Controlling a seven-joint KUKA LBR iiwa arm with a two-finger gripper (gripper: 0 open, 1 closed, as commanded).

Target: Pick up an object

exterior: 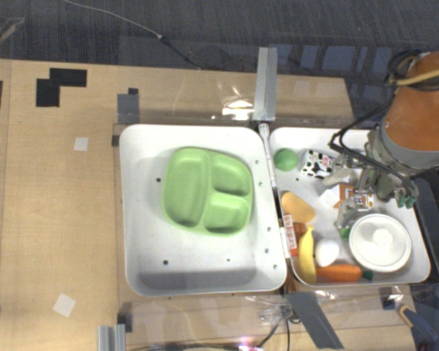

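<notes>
- Camera view puts the arm (417, 123) over the far right corner of the right bin (424, 269), reaching in from the right.
- My end effector (355, 189) hangs above the middle of that bin, over a small pile of printed packets (318, 164). I cannot tell from here whether it is open or closed, and I see nothing held in it.
- Just near of it sits a white bowl (380, 241), round, so it has no long axis to line up with.
- Left and near of the end effector lie a banana (306, 251), its long axis running far to near, and a carrot (339, 273) lying left to right along the near wall, with a white egg (326, 252) between them.
- A green ball (284, 159) rests by the far left wall of that bin, well left of the end effector.
- The left bin (139, 269) holds a green divided tray (207, 189), well apart from the arm.
- My judgement: the bowl is the closest target, needing a short move toward the near side.
</notes>
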